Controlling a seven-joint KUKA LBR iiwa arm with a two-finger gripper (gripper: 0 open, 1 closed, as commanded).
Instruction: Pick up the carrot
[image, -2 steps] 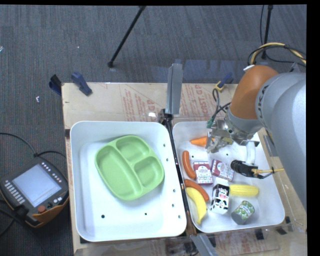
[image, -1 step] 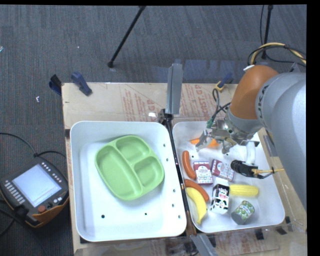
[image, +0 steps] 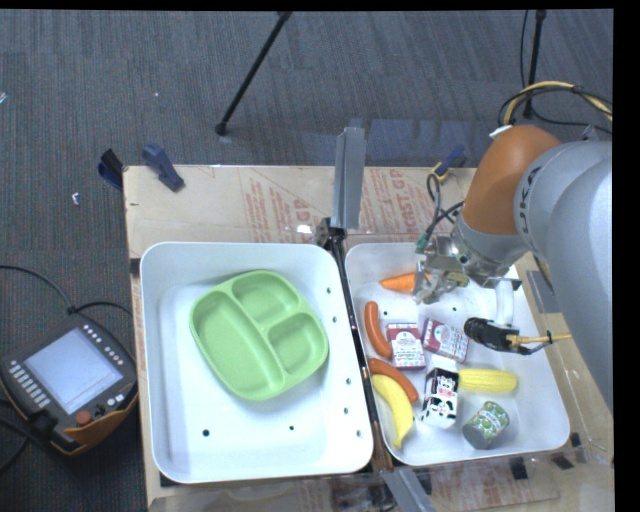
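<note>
- The right bin (image: 556, 405) holds the carrot (image: 399, 283). It lies on its side in the far left part of that bin, with its length running left to right.
- The gripper (image: 433, 288) hangs over the far part of the right bin, just beside the carrot's right end. It may be touching that end, but the view is too blurred there to be sure.
- Whether the gripper is open or closed cannot be told from this angle. Nothing can be seen held in it.
- Nearer than the carrot, along the bin's left wall, lies a red sausage (image: 374, 328). A second orange-red sausage (image: 394, 378) lies nearer again, with a banana (image: 394, 410) just beside it on the near side.
- Two small red cartons (image: 405, 346) sit side by side in the middle of the bin.
- A black-and-white cow-patterned carton (image: 438, 397) stands nearer, with a corn cob (image: 487, 380) to its right and a green can (image: 485, 423) in the near right part.
- The left bin (image: 160, 420) holds a green divided plate (image: 260, 335), set at an angle.
</note>
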